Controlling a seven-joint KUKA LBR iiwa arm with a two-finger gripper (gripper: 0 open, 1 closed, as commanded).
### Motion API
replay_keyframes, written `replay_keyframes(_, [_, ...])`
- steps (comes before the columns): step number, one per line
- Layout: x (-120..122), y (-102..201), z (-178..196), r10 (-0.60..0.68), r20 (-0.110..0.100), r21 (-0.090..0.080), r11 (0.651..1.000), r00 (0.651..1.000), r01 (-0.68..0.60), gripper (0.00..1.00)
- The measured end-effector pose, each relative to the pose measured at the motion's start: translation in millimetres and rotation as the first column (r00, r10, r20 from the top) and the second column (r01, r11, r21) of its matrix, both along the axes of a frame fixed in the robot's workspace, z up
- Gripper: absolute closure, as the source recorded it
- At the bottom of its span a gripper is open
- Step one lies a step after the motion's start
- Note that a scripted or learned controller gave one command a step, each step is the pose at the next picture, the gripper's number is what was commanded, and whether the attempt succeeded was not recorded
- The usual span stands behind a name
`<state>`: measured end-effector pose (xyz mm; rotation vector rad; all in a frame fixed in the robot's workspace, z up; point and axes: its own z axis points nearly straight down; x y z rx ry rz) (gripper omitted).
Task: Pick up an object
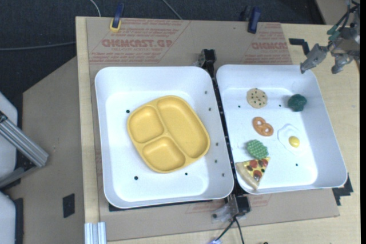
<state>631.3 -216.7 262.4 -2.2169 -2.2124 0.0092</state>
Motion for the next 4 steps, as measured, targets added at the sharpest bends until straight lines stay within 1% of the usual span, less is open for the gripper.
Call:
replay_keyframes(1, [2.0,0.3,5.6,0.002,0.010,-0.003,1.000,1.000,-0.002,0.00])
replay_keyframes(2, [9.1,2.9,-37.9,0.003,0.008,-0.002,1.000,1.000,-0.003,0.00])
replay_keyframes(3, [-0.2,1.2,-95.0,0.002,0.006,-0.002,1.000,1.000,-0.002,0.00])
replay_keyframes(4, [-0.8,6.5,-157.7,0.004,0.005,-0.001,1.000,1.000,-0.004,0.00])
